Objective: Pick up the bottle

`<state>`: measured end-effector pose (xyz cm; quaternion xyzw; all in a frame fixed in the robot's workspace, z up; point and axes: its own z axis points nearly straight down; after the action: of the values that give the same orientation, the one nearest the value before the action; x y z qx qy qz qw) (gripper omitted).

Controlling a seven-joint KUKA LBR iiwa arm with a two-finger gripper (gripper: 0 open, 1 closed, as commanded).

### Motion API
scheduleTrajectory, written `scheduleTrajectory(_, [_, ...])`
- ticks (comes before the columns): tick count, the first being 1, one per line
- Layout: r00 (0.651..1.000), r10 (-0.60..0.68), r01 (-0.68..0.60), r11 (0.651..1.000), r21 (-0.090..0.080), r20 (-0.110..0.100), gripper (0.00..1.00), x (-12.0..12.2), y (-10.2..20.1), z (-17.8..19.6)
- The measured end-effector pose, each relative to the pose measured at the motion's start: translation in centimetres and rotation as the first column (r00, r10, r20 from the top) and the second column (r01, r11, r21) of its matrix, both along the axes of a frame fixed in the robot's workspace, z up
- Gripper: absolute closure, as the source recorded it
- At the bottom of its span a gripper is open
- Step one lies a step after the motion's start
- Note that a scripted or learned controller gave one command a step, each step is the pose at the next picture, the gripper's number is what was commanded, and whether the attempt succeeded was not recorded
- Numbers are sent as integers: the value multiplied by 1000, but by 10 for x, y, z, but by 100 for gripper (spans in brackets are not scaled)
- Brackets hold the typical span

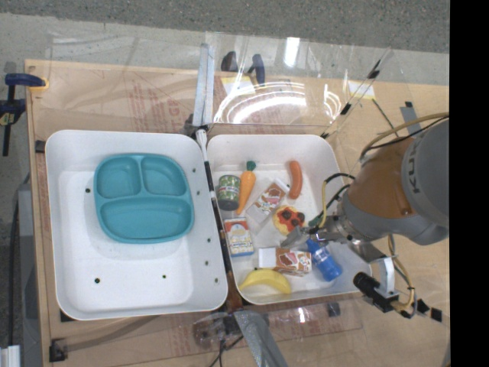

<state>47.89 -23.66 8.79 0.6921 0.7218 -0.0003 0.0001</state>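
Observation:
The blue bottle (326, 264) lies on its side in the right bin (332, 155), near the front right corner, with its cap end pointing up-left. My gripper (307, 236) hangs low over the bin at that cap end, just above and left of the bottle's body. Whether it touches the bottle I cannot make out. The grey arm with its orange band reaches in from the right, over the bin's right wall.
Around the bottle lie a red snack packet (293, 261), a banana (266, 281), a red-yellow toy (289, 219), a small box (239, 238), a green can (228, 192), a carrot (245, 187) and a sausage (295, 179). The left bin holds a teal divided plate (144, 197).

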Motion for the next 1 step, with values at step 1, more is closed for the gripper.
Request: scheduleTrajectory(1, [1000, 3, -3, 1000, -2, -2, 100, -1, -2, 10])
